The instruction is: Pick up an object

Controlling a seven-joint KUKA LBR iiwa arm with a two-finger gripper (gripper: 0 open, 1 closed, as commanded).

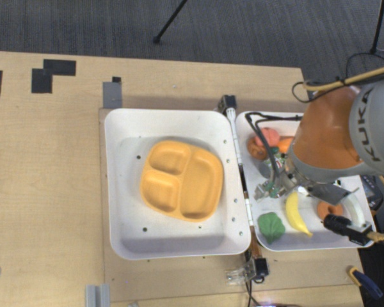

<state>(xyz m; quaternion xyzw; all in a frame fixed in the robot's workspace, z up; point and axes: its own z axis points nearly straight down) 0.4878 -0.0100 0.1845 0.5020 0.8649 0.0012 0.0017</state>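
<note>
Banana (297, 214) lies near the right bin's (307, 244) front rim, just beside the end effector (271, 187), grip state unclear.

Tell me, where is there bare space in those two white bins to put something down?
The left bin has a bare white margin all around the yellow divided plate, widest along its near and left sides. The right bin is crowded: the arm, gripper, banana, green object and orange items leave only slivers.
</note>
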